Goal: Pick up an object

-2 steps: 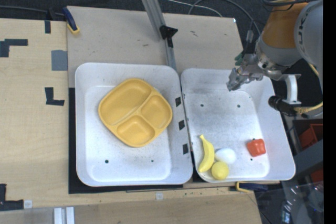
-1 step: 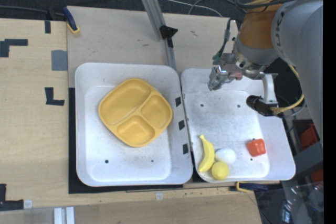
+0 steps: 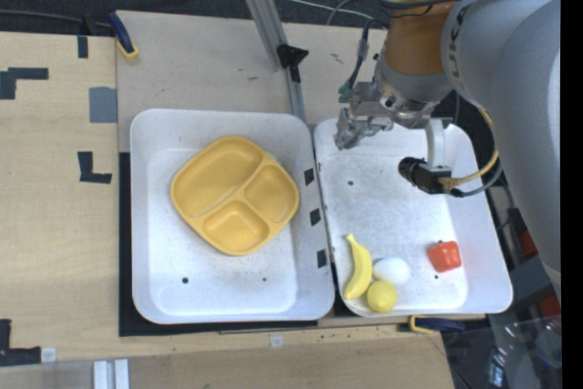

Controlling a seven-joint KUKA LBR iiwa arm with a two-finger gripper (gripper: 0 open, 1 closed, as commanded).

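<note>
While the grey arm with its orange band reached in from the right, its two-finger gripper (image 3: 349,134) hung over the far left corner of the right-hand shallow white bin (image 3: 401,200), with nothing seen between its jaws; whether they stood apart or closed could not be told.

The likely things to pick lay well apart from it, along the near edge of that bin: a curved yellow plastic banana (image 3: 358,265), a small white egg-shaped ball (image 3: 393,269) touching it, a round yellow lemon-like piece (image 3: 382,295) just beside both, and a small orange-red block (image 3: 444,256) standing alone nearer the right wall. All looked light, stiff and smooth, so a rounded one might slip or roll from a pinch. The block, flat-sided and free of neighbours, seemed the surest hold, taken across its opposite faces.

A yellow three-compartment plastic tray (image 3: 235,194) lay in the left-hand white bin (image 3: 155,196).

The fingertips were small and dark against the wrist, and the arm's bulk hid the bench behind it.
</note>
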